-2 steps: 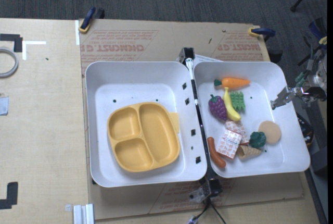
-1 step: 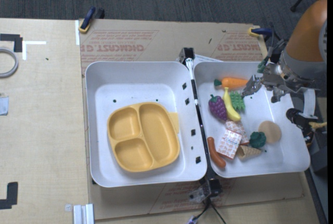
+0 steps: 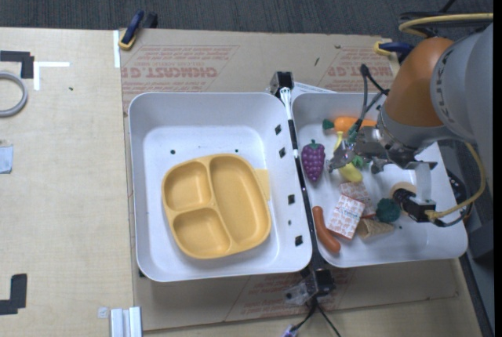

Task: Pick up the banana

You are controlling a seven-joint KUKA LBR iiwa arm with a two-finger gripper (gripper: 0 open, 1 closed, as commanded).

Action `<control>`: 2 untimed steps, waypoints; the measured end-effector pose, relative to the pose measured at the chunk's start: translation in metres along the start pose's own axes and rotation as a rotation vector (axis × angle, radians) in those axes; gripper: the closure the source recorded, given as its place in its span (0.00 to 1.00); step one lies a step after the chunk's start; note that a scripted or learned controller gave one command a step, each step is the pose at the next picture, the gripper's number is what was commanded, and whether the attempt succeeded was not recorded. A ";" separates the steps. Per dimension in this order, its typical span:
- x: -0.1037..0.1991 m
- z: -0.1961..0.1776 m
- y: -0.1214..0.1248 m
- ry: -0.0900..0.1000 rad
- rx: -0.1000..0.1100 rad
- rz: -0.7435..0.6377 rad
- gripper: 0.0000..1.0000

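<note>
Right of centre in the frame, in the right-hand shallow white plastic bin [image 3: 427, 248]: the small, smooth yellow toy banana [image 3: 354, 168], largely hidden under the grey metal gripper [image 3: 345, 157]. Directly below the tool, touching or nearly so. Long axis apparently running up-frame to down-frame, though too covered to be sure. Spread or pressed together: cannot tell, and no grasp visible. Just left, a knobbly purple bunch of toy grapes [image 3: 313, 159]. Just below, a crinkled white-and-red packet [image 3: 346, 215] and a glossy red sausage [image 3: 325, 230]. Crowded surroundings, so probably little room for closing cleanly.
</note>
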State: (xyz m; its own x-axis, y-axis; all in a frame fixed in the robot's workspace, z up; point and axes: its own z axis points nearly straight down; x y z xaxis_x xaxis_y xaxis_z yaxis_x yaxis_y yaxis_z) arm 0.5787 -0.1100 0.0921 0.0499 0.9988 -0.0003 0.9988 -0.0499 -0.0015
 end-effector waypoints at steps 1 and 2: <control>-0.001 -0.010 0.000 0.000 0.000 0.002 1.00; 0.008 -0.069 0.022 -0.001 -0.001 -0.045 1.00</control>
